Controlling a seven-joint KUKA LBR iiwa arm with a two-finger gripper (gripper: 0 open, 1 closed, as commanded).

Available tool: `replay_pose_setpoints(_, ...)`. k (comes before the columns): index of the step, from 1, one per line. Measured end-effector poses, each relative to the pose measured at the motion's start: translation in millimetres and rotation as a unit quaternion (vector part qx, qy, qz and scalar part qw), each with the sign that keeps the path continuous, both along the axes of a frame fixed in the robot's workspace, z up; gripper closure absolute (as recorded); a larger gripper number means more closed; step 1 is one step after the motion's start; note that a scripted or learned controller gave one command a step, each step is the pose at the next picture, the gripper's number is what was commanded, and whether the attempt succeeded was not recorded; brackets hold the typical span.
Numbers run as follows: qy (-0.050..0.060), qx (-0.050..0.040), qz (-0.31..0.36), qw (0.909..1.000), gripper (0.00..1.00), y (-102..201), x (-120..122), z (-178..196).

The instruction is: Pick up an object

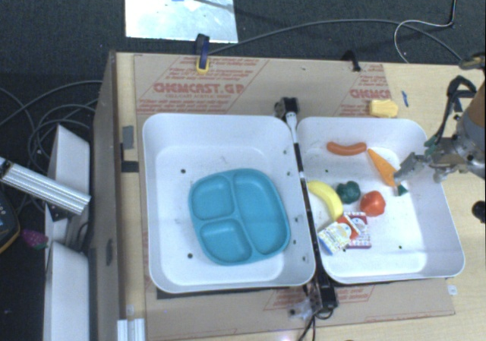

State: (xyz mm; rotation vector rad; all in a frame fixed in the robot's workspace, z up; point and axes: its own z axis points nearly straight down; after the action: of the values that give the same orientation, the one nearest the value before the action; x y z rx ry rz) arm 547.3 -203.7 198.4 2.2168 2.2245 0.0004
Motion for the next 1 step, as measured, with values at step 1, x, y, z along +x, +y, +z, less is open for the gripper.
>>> replay_pose_setpoints(1,-0.001,-0.0001,0.001,1.0,0.0,-2.3,59.5,-113.9)
